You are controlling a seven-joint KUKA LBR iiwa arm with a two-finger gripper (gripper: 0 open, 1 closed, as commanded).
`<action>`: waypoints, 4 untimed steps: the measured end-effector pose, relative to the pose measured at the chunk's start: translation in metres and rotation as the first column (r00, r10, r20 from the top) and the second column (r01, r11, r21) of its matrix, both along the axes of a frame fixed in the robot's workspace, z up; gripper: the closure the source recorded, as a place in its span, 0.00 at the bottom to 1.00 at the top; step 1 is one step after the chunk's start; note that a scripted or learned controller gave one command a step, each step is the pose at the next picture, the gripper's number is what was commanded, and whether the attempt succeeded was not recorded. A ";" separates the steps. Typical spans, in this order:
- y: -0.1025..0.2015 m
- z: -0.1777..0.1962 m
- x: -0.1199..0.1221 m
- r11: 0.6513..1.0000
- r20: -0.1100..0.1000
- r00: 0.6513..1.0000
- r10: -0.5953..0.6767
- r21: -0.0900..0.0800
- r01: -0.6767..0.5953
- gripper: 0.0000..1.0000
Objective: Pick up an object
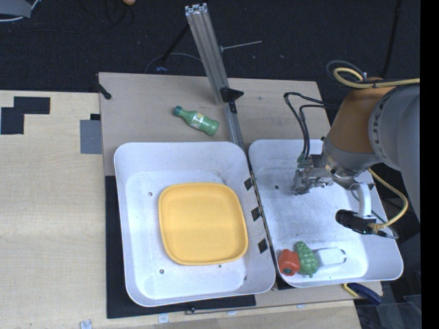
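In the right bin (288,218) my gripper (302,186) hangs low over the upper middle of the floor, under the grey arm with its orange band. Nothing shows between its fingertips. At the bin's front edge lie a red pepper-like piece (289,262), a green bumpy piece (307,259) touching it, and a white piece (332,256) to their right. These sit well in front of the gripper.
A yellow square plate (202,222) lies in the left bin (130,184). A green bottle (197,120) rests on the bench behind the bins. A metal rail (212,46) slants down to the bins' divider. Black cables loop around the wrist.
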State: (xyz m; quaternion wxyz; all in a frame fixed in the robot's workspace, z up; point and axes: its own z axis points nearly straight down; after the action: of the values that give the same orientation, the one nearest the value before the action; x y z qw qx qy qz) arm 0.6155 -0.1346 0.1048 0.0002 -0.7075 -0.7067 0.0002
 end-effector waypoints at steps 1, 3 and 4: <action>-0.005 0.061 -0.003 1.000 0.005 1.000 0.000 -0.001 0.000 1.00; 0.003 0.150 -0.005 1.000 0.003 1.000 0.000 0.000 0.000 1.00; 0.059 0.142 -0.018 1.000 0.000 1.000 0.004 0.001 -0.004 1.00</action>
State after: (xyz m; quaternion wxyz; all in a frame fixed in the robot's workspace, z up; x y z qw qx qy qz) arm 0.5975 -0.0757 0.2465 0.0005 -0.7060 -0.7082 -0.0002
